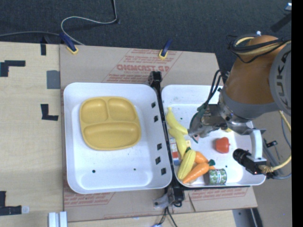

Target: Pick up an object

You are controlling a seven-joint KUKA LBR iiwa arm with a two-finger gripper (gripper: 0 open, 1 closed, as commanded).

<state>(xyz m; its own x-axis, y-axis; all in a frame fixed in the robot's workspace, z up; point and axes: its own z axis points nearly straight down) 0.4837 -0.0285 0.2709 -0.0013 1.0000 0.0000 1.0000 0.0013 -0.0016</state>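
Down in the right bin (189, 90), the tip of the gripper (195, 134) hangs low, just beside the yellow banana (176, 126), on the banana's right side. It is dark and small from up here, so I cannot tell if it is spread wide or pressed together, and nothing can be seen held in it. The banana is the closest toy, so it looks like the one to grab. To do this well, I think the tip should slide a little to the left, so it sits right over the fat middle of the banana, with one side on each long edge. Then it can go down and squeeze softly. The banana lies close to the bin's wall, so the gripper must take care not to bump it. A bit farther off are the red tomato (222, 145), the corn (186, 161), the carrot (196, 171) and the green can (217, 176). Over in the left bin (109, 178) lies a yellow plate (111, 122).
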